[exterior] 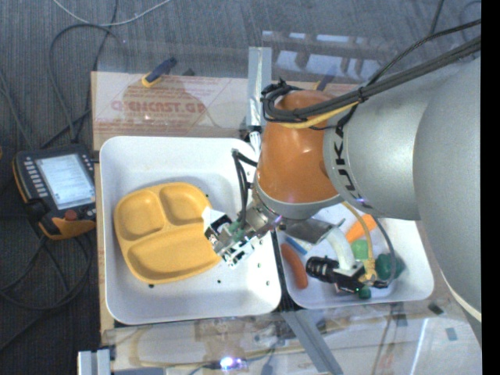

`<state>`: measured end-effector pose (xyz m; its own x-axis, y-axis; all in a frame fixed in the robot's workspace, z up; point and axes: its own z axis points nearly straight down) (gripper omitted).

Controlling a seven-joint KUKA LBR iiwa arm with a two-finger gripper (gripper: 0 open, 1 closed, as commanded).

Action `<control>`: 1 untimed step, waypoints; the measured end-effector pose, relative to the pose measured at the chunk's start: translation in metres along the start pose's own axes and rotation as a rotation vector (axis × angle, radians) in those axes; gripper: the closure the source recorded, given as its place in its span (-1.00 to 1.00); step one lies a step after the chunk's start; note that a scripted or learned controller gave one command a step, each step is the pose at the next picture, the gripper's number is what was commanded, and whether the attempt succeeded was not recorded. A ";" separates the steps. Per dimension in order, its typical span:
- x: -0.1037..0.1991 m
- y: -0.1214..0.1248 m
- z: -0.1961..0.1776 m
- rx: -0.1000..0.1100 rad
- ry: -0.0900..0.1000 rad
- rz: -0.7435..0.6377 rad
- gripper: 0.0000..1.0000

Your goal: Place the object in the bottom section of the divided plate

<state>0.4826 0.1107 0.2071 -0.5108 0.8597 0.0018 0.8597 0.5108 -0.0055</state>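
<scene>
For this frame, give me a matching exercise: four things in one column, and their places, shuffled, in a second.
Things:
1. yellow divided plastic plate
2. tool
3. slim orange carrot-shaped toy
4. grey handheld tablet with orange underside

Places:
A. in the right white bin
B. on the floor left of the bench
C. in the left white bin
D. at the plate's right edge

Pairs: 1-C, 2-D, 3-A, 4-B

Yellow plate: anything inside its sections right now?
The plate's visible sections look bare. The pincer overhangs its right edge, hiding that part; whatever lies beneath there cannot be seen.
</scene>
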 end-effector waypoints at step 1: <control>0.000 0.000 0.000 0.000 0.000 0.001 -1.00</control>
<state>0.4827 0.1103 0.2073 -0.5101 0.8601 0.0016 0.8601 0.5101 -0.0053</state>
